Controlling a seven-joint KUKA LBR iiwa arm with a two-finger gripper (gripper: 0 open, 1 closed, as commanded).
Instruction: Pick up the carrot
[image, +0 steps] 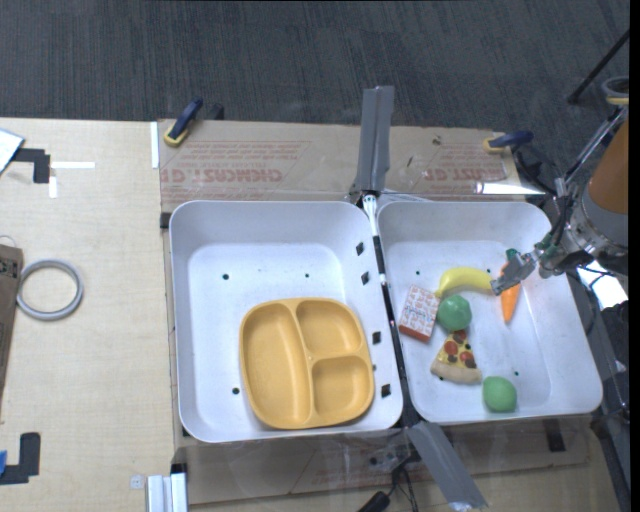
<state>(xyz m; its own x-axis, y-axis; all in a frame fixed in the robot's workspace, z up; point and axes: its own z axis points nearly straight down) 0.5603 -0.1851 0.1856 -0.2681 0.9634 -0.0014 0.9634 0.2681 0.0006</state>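
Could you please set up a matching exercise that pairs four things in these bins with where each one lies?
Things:
1. carrot
2. yellow plate
3. pizza slice
4. banana

Places:
A. in the left bin
B. just below the gripper, near the right bin's right side
C. between the two green balls
D. above the upper green ball, left of the gripper

Pairs: 1-B, 2-A, 3-C, 4-D
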